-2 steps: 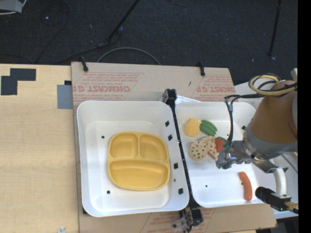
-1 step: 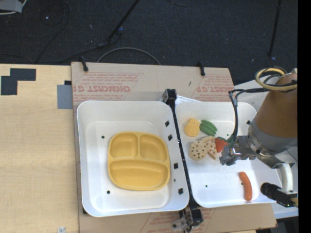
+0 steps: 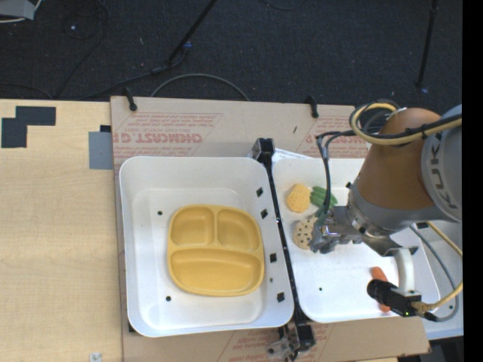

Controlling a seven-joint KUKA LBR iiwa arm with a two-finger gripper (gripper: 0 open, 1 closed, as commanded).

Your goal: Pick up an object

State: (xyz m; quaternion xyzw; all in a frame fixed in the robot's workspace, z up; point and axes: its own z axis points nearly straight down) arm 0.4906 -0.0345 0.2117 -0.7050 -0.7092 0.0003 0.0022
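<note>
Target object: round tan cookie with dark chips [image 3: 303,233], lying flat on the floor of the right-hand shallow white bin [image 3: 343,296], near the divider between the two bins.
Neighbouring items: yellow corn cob with green leaves [image 3: 299,197] just beyond the cookie; orange carrot-like piece [image 3: 379,276] nearer the front, partly behind the arm.
Left bin: left-hand shallow white bin [image 3: 143,202] bearing a yellow three-compartment plastic plate [image 3: 215,249]; not involved.
Arm: grey arm with orange band [image 3: 392,172] reaching in from the right, wrist low over the right bin.
Gripper: two-finger gripper [image 3: 326,240] just beside the cookie's right edge; contact not confirmed.
Pincer state: cannot tell, tip too dark and small.
Step in hand: judged as closing in on the cookie.
Recommended method: centre over the cookie, descend straight to the bin floor, straddle the thin disc edge to edge, avoid nudging the corn.
Risk: flat item likely to slip or slide toward the divider.
Obscured: right bin's far side covered by the arm body; carrot end cut off by a black and white fixture.
</note>
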